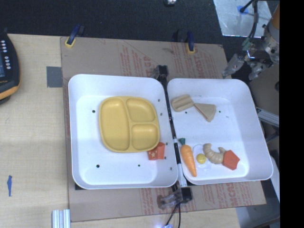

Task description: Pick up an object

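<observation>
My gripper [245, 66] hangs above the bench just beyond the far right corner of the right bin [256, 127], its fingers spread apart with nothing between them. In that bin lie a tan bread piece [181, 102] and a tan wedge [205, 110] near the far side. An orange carrot [188, 159], a small yellow ball [201, 158], a beige knobbly piece [213, 155] and a red block [231, 160] sit by the near edge. The left bin [80, 127] holds a yellow divided plate [128, 124] and a small red block [156, 152].
Blue and yellow clamps [190, 42] hold the cardboard sheet along the far edge. A black and orange pendant [7, 63] lies at the far left of the bench. Cables and a connector [171, 201] sit at the near edge between the bins.
</observation>
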Controlling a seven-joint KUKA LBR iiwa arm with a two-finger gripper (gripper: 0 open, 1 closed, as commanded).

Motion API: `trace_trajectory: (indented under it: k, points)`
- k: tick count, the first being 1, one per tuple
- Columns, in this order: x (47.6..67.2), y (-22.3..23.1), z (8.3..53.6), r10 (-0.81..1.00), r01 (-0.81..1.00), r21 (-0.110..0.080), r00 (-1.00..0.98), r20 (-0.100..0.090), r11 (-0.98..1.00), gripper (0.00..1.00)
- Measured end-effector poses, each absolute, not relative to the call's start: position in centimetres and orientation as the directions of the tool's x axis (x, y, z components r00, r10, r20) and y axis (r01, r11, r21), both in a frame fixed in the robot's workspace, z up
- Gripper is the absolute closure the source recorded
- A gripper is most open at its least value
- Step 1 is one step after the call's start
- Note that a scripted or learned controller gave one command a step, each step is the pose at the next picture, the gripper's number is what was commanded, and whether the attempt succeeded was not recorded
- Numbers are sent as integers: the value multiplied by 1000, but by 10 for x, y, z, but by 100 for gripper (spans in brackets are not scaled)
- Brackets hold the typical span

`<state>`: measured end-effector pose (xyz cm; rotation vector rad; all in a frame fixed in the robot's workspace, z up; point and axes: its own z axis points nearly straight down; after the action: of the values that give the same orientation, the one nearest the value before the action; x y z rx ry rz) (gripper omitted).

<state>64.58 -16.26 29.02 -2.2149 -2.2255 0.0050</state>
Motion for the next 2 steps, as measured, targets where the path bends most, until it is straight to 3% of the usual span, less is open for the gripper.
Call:
trace_trajectory:
  k: [1,2]
  points:
    - [620,-141,117,1000,1000,-21,-5,4,5,0]
    - [644,-156,90,1000,1000,-2,-6,-3,6,0]
